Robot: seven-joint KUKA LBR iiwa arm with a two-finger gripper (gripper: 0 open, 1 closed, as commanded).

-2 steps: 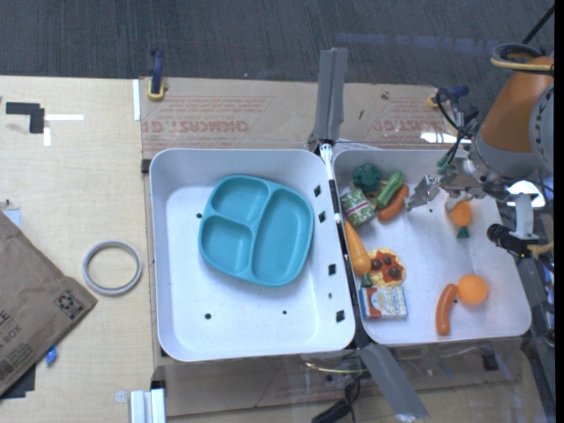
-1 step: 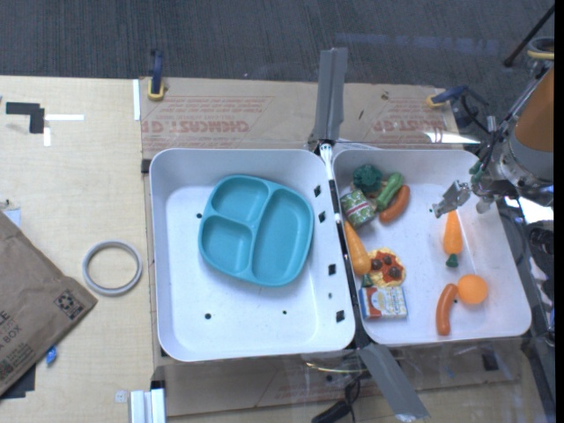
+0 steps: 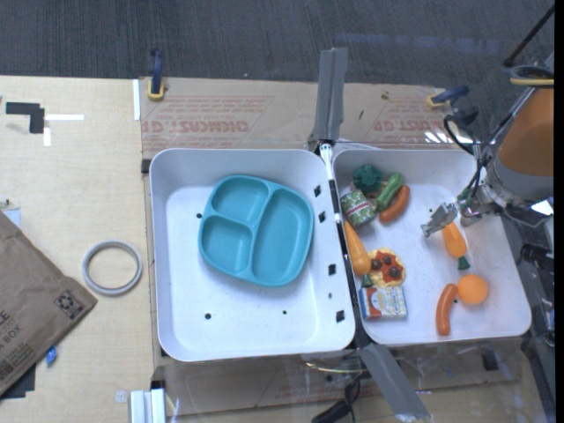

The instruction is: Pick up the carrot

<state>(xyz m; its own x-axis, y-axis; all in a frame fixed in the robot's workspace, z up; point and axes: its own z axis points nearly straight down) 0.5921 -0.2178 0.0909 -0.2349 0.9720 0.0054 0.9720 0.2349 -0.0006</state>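
The carrot (image 3: pixel 455 240) is a short orange piece with a dark green stub at its near end. It lies in the right bin (image 3: pixel 507 324) close to the right wall. My gripper (image 3: pixel 446 217) hangs at the carrot's far end, just to its upper left and very near or touching it. The grey arm with its orange band (image 3: pixel 529 139) comes in from the right edge. Nothing shows lifted off the bin floor.
The right bin also holds an orange ball (image 3: pixel 473 289), an orange sausage (image 3: pixel 445 308), a long orange tapered piece (image 3: pixel 356 248) by the left wall, a pizza slice (image 3: pixel 386 267), a small carton (image 3: pixel 383 301), a can (image 3: pixel 357 206) and broccoli (image 3: pixel 368 178). A teal divided plate (image 3: pixel 256 230) lies in the left bin (image 3: pixel 176 324).
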